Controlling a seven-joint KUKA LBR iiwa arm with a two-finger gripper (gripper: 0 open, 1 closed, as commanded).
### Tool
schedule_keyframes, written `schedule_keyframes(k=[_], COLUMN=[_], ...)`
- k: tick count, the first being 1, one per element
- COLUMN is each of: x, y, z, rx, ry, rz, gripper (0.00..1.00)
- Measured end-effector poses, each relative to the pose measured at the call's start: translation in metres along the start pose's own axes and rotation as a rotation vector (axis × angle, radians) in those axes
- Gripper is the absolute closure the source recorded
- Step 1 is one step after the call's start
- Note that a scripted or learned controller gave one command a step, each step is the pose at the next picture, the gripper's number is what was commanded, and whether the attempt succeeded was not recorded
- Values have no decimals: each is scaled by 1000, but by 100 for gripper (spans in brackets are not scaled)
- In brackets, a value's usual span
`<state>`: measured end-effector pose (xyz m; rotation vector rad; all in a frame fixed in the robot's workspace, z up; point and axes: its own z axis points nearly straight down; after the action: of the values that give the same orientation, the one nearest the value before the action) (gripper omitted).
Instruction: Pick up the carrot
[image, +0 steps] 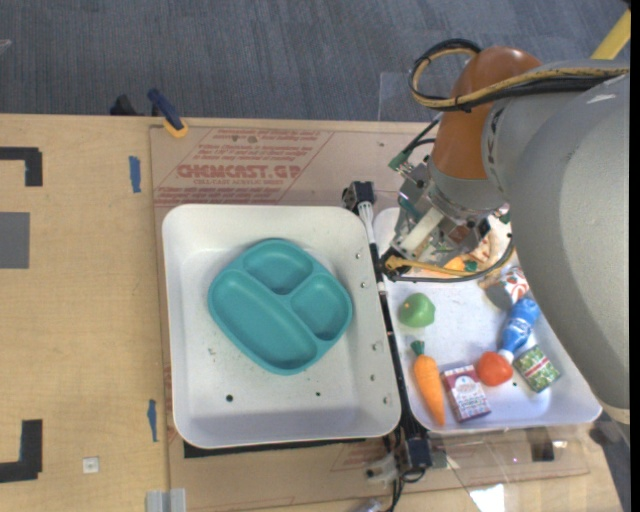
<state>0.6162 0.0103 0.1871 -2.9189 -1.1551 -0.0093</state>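
Observation:
The carrot (429, 386), orange with a green top, lies in the right bin (455, 312) near its front left corner, pointing toward the front edge. My gripper (432, 240) hangs over the far end of that bin, well behind the carrot and apart from it. The wrist and cables hide its fingertips.
Near the carrot lie a green apple (417, 310), a maroon box (465, 391), a red tomato (494, 368), a blue bottle (519, 326) and a green can (537, 367). The left bin (190, 330) holds a teal divided plate (281, 304). A ridge (385, 320) separates the bins.

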Motion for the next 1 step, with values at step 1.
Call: schedule_keyframes(k=[1], x=[-4], y=[2], z=[3], rx=[2], ry=[-8], rz=[4], gripper=[0])
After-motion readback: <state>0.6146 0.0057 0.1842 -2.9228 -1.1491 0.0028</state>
